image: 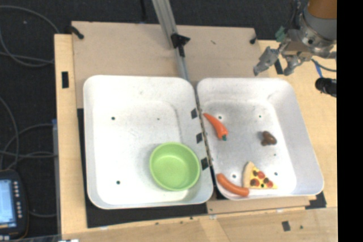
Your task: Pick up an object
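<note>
- The pincer (276, 63) is hovering open and holding nothing beyond the right bin's (286, 93) far rim.
- A carrot (216, 125), brown lump (268, 138), pizza slice (258, 177) and sausage (232, 185) are lying inside.
- A green bowl (174, 165) is sitting in the left bin (113, 99).

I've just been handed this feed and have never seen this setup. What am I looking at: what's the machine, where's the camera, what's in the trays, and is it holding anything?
One fixed camera looks down at a slant on a bench. The grey arm with an orange band enters from the right; its two-finger gripper hangs above the far edge of the right bin, open, with nothing between its fingers. The left bin holds a green bowl. The right bin holds a toy carrot, a small brown lump, a toy pizza slice and a sausage. A metal pole stands behind the bins.
</note>
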### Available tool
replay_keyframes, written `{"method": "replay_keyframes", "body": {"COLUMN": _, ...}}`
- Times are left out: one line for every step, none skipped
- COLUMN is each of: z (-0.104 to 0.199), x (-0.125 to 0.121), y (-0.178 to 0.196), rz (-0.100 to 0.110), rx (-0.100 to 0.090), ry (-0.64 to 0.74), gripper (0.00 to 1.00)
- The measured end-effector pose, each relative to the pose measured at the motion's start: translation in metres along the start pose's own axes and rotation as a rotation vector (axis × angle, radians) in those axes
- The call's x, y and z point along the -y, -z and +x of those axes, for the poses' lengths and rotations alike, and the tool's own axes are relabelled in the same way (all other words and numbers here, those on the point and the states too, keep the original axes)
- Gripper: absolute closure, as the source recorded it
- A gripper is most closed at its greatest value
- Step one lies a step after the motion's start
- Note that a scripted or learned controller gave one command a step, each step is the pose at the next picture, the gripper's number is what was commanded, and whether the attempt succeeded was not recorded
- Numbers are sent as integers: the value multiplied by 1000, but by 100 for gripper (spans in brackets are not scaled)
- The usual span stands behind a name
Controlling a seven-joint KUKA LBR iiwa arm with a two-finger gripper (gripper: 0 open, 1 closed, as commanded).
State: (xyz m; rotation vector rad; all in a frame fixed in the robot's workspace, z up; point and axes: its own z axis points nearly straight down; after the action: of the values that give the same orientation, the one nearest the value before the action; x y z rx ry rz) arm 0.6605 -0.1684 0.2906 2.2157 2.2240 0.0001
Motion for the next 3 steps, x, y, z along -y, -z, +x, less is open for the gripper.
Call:
{"method": "replay_keyframes", "body": {"z": 0, "x": 0, "y": 0, "rz": 0, "rx": 1, "ry": 0, "gripper": 0}}
{"method": "replay_keyframes", "body": {"z": -3, "x": -6, "y": -44, "rz": 4, "rx": 2, "ry": -1, "gripper": 0}}
{"method": "replay_keyframes", "body": {"z": -4, "x": -4, "y": -86, "rz": 5, "rx": 2, "ry": -4, "gripper": 0}}
